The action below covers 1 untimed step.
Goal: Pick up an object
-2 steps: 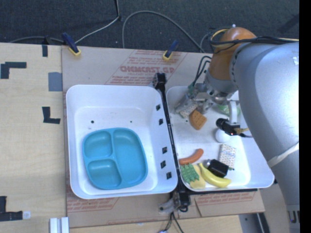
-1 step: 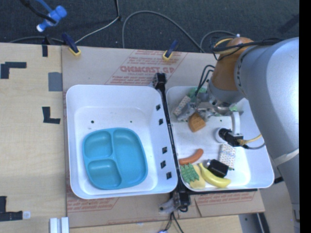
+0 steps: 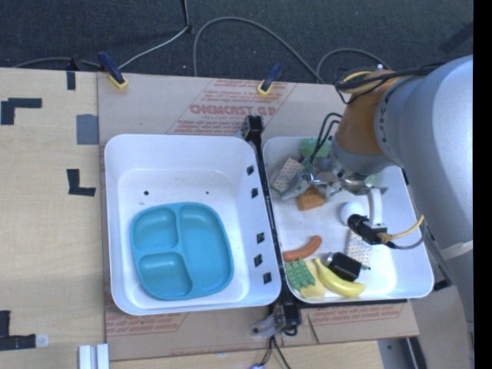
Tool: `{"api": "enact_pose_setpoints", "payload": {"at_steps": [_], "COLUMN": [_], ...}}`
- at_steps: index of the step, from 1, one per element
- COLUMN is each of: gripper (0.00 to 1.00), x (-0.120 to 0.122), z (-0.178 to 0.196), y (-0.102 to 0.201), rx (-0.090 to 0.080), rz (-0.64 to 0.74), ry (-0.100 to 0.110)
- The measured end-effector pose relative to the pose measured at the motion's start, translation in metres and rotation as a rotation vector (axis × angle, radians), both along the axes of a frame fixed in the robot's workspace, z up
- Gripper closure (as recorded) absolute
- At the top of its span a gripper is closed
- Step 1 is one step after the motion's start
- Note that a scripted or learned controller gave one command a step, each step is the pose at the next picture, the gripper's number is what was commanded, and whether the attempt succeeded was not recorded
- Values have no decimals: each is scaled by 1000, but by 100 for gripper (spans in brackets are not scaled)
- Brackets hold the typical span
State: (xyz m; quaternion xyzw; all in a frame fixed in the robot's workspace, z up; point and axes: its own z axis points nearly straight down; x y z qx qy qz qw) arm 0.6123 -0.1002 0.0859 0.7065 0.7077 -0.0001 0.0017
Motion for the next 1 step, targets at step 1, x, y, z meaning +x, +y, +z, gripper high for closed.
{"api": "enact_pose_setpoints", "payload": {"at_steps": [1], "gripper": [100], "x": [0], "z": [9], "y": [0], "rx": [0], "rz": [1], "ry": [1]}}
